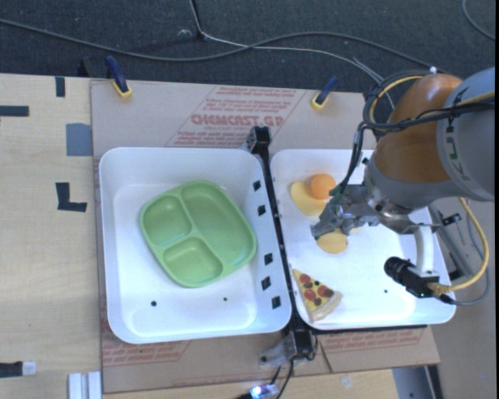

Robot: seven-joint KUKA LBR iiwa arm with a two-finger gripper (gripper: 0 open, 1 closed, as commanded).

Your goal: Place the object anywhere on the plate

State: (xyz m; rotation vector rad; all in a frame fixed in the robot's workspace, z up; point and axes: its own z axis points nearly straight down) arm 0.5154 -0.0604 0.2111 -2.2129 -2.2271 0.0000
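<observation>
1. Two white bins sit side by side on the bench (33,248); we see the left bin (116,248) and the right bin (374,306) touching along a black divider.
2. We see a green plate (198,233) with three compartments lying in the left bin.
3. In the right bin we find an orange ball (321,185) on a yellow piece (301,196), a yellow lump (333,243) and a pizza slice (315,293) near the front.
4. We see the arm (424,140) reaching in from the right, its claw (336,220) low over the yellow lump.
5. We cannot tell how wide the claw stands or whether it has the lump.
</observation>
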